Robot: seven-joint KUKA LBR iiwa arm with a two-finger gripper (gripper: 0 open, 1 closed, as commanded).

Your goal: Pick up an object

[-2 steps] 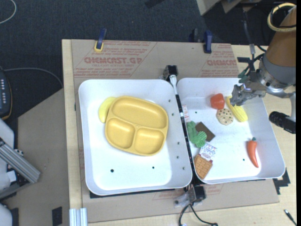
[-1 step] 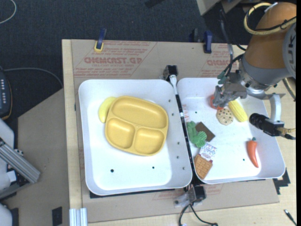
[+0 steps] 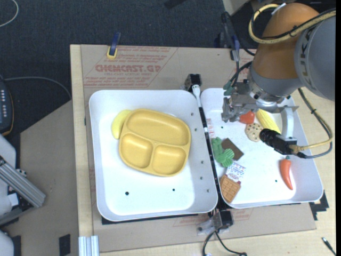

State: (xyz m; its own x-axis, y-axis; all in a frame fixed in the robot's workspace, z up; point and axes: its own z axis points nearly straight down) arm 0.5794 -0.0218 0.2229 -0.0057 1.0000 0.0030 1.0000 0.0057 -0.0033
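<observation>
My gripper (image 3: 232,112) hangs low over the back left part of the right bin (image 3: 264,193), under the orange-banded wrist. A small red-orange piece (image 3: 248,118) lies just to its right, and I cannot tell whether they touch. Beside that are a yellow corn cob (image 3: 268,120) and a tan cookie (image 3: 253,133). An orange carrot (image 3: 286,173) lies near the bin's right side. A green toy (image 3: 222,151), a brown square (image 3: 233,148) and a waffle piece (image 3: 229,187) lie along the left wall.
The left bin (image 3: 101,159) holds a yellow divided plate (image 3: 154,141) with a yellow piece (image 3: 119,122) tucked under its back left edge. A black cylinder with a cable (image 3: 274,140) hangs from the arm over the right bin. A white label (image 3: 236,170) lies near the waffle.
</observation>
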